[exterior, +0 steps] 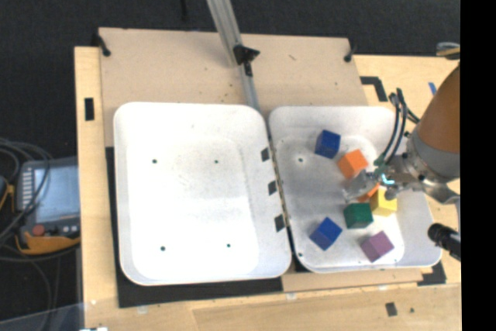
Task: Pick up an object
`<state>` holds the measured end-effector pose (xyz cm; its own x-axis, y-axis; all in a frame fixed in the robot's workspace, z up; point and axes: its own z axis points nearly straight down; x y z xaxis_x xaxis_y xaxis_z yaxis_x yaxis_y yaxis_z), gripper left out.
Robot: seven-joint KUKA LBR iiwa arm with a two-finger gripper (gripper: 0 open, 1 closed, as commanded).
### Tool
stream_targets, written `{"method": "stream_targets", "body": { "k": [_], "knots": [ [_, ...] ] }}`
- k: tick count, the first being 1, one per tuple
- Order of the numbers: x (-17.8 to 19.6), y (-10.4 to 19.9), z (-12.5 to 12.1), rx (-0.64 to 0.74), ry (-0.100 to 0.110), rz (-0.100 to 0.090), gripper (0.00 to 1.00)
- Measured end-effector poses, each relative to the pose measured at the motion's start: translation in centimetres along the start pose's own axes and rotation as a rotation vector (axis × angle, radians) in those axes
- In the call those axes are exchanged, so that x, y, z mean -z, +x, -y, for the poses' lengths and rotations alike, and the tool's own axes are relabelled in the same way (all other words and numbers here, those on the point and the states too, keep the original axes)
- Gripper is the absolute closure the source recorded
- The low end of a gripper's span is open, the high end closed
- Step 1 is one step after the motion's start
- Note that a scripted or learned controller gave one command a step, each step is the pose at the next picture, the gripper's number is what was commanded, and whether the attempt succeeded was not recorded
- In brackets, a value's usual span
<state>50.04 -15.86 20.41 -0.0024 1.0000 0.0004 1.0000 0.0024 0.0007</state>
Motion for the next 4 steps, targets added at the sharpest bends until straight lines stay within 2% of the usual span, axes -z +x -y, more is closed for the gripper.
{"method": "stream_targets", "body": {
  "k": [1, 2, 3, 4],
  "knots": [
    [0.0, 0.0, 0.0, -0.003, -0.001, 0.001, 0.00],
    [-4.6, 0.7, 0.1, -0.004, 0.005, 0.000, 0.00],
    [-7.5, 0.3, -1.3, -0.006, -0.019, 0.008, 0.00],
    [-7.8, 0.0, -1.5, -0.009, -0.027, 0.015, 0.00]
  ]
}}
